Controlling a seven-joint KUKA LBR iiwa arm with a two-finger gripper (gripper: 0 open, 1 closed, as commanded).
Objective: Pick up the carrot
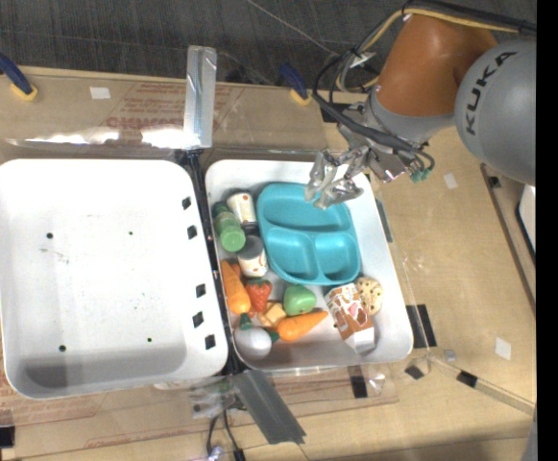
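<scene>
1. Over the right-hand bin (386, 286), the grey arm (490, 84) with its orange band reaches in from the right edge, its pincer (331, 185) hanging above the far rim of a teal divided tray (307, 238).
2. The pincer's pale fingers look slightly parted with nothing between them, though the glare on them makes the gap hard to judge.
3. Two carrots lie at the near end of the same bin: one carrot (301, 326) rests crosswise near the front wall, just below a green fruit (300, 300), and a second carrot (235, 289) lies lengthwise against the bin's left wall.
4. Both carrots sit well apart from the pincer, on the tray's near side.
5. Beside them are a strawberry (259, 293), a white egg (254, 342), a printed carton (351, 315) and a cookie (370, 294), packed closely together.
6. A green bottle (229, 230) and small jars line the strip between the tray and the left wall.
7. The left-hand bin (86, 277) stands alongside on the cardboard-covered bench (451, 286).
</scene>
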